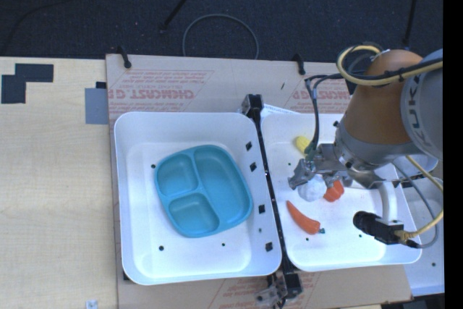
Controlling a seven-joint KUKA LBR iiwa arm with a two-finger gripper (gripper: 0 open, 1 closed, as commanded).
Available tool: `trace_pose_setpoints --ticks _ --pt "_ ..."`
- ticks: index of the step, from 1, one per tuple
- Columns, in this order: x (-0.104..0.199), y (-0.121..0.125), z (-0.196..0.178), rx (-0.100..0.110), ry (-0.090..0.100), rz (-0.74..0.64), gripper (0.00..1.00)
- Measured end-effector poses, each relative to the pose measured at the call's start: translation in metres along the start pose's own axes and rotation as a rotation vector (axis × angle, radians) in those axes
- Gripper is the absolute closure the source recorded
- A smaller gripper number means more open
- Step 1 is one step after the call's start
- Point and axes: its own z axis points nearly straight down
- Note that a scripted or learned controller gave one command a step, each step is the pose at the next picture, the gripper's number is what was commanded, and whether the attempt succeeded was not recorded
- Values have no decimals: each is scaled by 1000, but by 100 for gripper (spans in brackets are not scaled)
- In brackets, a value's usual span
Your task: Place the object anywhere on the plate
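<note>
— Pale wooden tabletop [51, 192] under a dark carpeted floor at the top edge, cables trailing across it. On the far left?

— Bare wood and a few dark patches. Then the left bin [137, 148], with the blue plate [202, 188] lying flat in it, three compartments, slightly askew.

— Anything on the plate?

— Nothing to be seen in any compartment. So, by judgement, no placing done yet.

— Past the black divider?

— The right bin [340, 250]. Nearest the divider, a carrot-like orange piece [304, 217], long axis running from upper left down to lower right. Above it, near the bin's far wall, a small yellow piece [301, 144].

— And the object to be moved?

— Hard to name for certain. Most likely the white lump [312, 191], right under the gripper [309, 177], or the small orange-red piece [333, 191] touching or just beside that lump on its right. Both in the right bin, well apart from the plate.

— Gripper open or closed?

— Cannot tell from above, with the wrist hiding too much. No saying whether anything is held.

— Farther right?

— The arm [380, 112], orange band and grey body, leaning in over the bin.

— What matters for the next move?

— Direction. Plate lying straight to the left of the gripper, across the divider. Lift needed first, probably, to get over both bin walls.
</note>
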Motion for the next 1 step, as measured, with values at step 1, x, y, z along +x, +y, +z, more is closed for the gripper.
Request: trace_pose_setpoints --ticks 1 --pt "48 11 6 0 -1 1 100"
